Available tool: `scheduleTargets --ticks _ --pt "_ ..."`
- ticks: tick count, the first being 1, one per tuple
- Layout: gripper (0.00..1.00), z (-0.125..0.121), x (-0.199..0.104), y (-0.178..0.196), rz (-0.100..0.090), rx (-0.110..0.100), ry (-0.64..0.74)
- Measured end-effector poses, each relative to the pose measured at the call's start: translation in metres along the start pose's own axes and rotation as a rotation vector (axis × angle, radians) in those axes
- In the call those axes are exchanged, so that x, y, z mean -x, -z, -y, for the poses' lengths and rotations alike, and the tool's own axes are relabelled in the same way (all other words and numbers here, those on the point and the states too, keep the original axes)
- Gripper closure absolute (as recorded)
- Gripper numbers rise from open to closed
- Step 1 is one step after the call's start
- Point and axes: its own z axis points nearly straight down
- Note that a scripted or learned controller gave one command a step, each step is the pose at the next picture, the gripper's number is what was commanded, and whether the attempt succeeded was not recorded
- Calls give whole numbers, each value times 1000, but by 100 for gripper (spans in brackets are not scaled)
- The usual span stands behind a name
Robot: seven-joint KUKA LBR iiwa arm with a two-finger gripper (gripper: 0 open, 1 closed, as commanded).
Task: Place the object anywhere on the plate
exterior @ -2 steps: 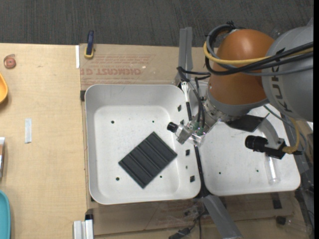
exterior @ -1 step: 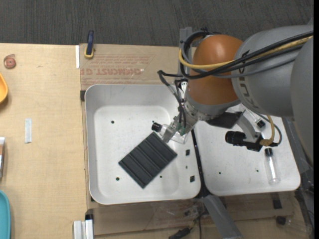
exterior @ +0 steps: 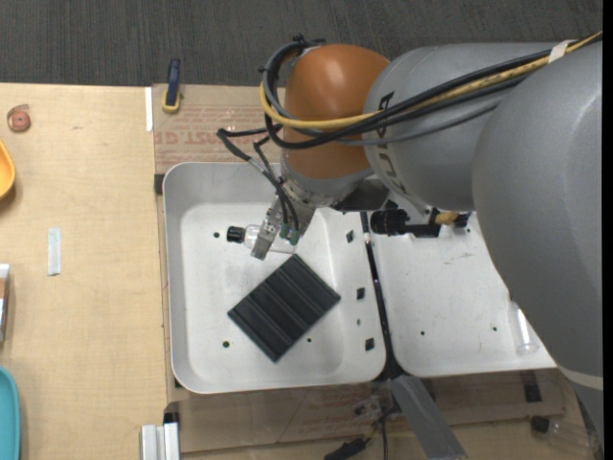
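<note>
Pale wooden bench (exterior: 86,286) fills the left, with dark carpet (exterior: 144,17) beyond its far edge; a blue clamp (exterior: 172,84) sits at that edge on brown cardboard (exterior: 206,127); 2 shallow white bins lie side by side. Left bin (exterior: 192,286) holds a black ribbed plate (exterior: 284,307), lying flat and turned at an angle near the bin's middle. Gripper (exterior: 263,241) hangs just beyond the plate's far corner; how far it is parted, and whether it grips anything, cannot be told; the object cannot be made out. Grey arm (exterior: 498,161) with orange band (exterior: 330,108) covers much of the right bin (exterior: 450,305).
</note>
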Motion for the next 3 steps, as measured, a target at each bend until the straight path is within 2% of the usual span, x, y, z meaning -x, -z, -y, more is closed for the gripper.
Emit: scheduleTargets --ticks 1,2,3 --pt "100 47 -30 117 -1 -1 156" --pt "100 98 -31 157 2 1 333" --pt "0 98 -31 157 2 1 333"
